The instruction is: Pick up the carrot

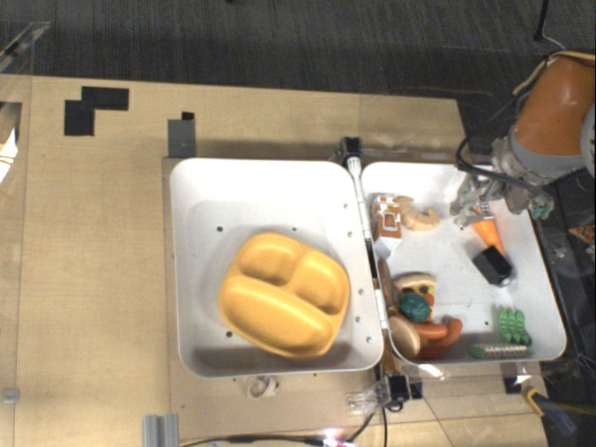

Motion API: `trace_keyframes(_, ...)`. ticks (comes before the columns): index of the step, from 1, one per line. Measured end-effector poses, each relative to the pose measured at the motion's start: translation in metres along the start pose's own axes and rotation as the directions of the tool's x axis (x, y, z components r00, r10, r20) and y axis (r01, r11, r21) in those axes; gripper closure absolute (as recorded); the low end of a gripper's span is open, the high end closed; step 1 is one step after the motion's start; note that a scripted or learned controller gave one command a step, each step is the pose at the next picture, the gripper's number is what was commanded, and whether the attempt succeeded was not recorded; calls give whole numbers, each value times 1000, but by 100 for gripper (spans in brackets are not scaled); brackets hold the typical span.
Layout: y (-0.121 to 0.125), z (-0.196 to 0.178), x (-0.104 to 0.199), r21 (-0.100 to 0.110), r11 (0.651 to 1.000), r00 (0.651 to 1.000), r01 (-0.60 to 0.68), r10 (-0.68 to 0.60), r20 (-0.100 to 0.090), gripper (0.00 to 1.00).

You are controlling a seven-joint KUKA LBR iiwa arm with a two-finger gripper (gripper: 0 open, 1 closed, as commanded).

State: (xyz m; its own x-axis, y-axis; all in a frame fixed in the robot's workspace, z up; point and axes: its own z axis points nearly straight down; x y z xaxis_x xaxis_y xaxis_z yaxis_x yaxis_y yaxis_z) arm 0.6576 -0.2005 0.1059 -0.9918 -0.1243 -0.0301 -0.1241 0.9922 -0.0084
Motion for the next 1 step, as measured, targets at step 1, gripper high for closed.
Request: trace_keyframes(1,0,1,0,-1,1000,1000,1,-1,-1,0)
